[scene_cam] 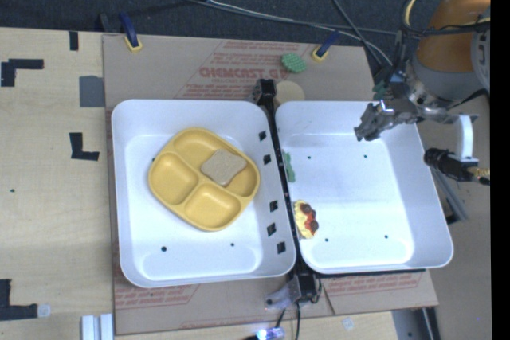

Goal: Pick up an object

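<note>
Where the two white bins meet at the middle of the bench, a small yellow and red object [304,218] lies in the right bin [398,247], pressed up against its left wall in the near half. A little farther up the same wall sits a small green scrap [288,166]. The gripper [369,127] hangs over the far right part of that bin, near its back rim, well apart from both of these things. Its dark fingers point down and to the left, but they blur together, so I cannot tell whether they are spread or pressed together; nothing can be seen between them.

The left bin [139,251] holds a yellow divided plate [179,179] turned at an angle, and a tan square like a slice of bread [223,166] rests in one of its compartments.

Both bins stand on a brown cardboard sheet [183,68]. Red print runs across it behind the bins; the largest word looks like "CHEMCAST", with smaller lines under it too faint to read. More red print shows on the near edge, also unreadable. A green round thing [293,61] lies on the cardboard beyond the bins, and two blue and yellow clamps [129,36] grip its far edge.
</note>
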`<action>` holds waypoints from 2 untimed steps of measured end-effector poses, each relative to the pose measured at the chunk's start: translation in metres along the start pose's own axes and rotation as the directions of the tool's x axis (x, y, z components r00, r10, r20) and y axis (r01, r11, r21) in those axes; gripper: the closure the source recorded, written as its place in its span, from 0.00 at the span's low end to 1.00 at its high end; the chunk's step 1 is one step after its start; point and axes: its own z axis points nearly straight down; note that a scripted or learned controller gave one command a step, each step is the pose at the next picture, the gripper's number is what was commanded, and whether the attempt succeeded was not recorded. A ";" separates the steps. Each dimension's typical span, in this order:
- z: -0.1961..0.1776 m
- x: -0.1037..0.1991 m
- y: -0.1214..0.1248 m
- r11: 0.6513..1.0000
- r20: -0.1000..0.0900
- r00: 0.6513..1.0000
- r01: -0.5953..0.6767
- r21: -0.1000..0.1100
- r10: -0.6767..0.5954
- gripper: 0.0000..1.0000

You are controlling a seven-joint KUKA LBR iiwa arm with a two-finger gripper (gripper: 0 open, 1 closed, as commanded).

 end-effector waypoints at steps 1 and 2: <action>-0.005 0.058 -0.015 1.000 -0.002 1.000 0.005 0.002 -0.005 1.00; 0.011 0.109 -0.031 1.000 -0.002 1.000 0.004 0.005 -0.004 1.00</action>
